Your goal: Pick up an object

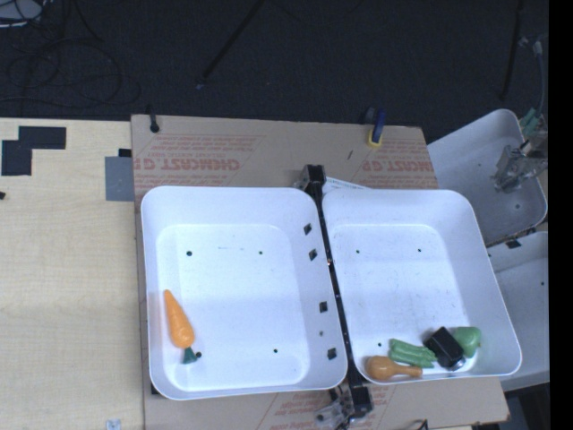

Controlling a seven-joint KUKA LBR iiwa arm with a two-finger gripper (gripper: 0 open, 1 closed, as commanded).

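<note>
An orange carrot (178, 320) with a small green top lies near the front left corner of the left bin (233, 209). Several small objects are bunched in the front right corner of the right bin (403, 209). They are a green pea pod (412, 352), a black block (445, 348), a rounded green piece (468, 337) and an orange pear-shaped piece (390, 368). The black block rests against the pea pod and the green piece.
Both bins sit on a brown cardboard sheet (269, 155) with a blue clamp (377, 126) at its back edge. A black divider strip (324, 276) runs between the bins. A pale grey curved body (488, 164) with cables stands at the right.
</note>
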